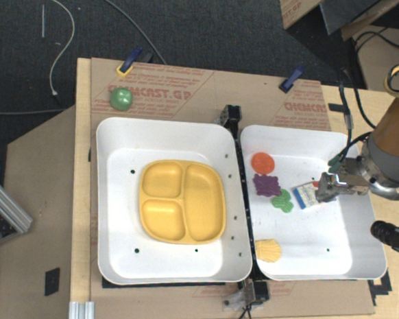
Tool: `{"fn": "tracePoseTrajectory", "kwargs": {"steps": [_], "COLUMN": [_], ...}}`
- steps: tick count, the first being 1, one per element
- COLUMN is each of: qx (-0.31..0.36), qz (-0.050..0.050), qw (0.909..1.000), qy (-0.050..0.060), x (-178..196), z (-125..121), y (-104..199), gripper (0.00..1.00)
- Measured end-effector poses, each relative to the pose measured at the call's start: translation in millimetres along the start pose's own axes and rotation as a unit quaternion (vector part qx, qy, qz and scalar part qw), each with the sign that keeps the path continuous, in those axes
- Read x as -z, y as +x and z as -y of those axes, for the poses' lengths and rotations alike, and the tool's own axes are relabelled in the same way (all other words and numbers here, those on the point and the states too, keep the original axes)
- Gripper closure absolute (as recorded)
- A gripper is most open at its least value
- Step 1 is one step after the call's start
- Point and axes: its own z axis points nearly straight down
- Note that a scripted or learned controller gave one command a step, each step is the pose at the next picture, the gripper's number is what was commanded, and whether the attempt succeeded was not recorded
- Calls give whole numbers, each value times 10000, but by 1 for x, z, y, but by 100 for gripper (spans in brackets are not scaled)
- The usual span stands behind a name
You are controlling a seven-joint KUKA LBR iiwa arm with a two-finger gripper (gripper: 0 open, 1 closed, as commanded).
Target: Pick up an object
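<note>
In the right bin lie an orange round piece, a purple lumpy piece, a small green piece, a blue and white packet and a pale yellow piece. My gripper reaches in from the right, low over the bin's middle. Its tip is right at the packet's right end. The view does not show whether it touches or holds the packet. The grey arm with its orange band rises at the right edge.
The left bin holds a yellow divided plate. A green ball rests on the cardboard behind the left bin. Blue clamps hold the cardboard's far edge. A black clip sits between the bins.
</note>
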Motion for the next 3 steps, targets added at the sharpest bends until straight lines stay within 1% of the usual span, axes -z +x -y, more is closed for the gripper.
{"fn": "tracePoseTrajectory", "kwargs": {"steps": [1,2,3], "qx": [25,33,18], "qz": [-14,-18,-11], "qw": [10000,10000,10000], "qy": [24,20,28], "x": [-4,1,-6], "z": [-13,-37,-48], "y": [62,119,161], "gripper": [100,100,100]}}
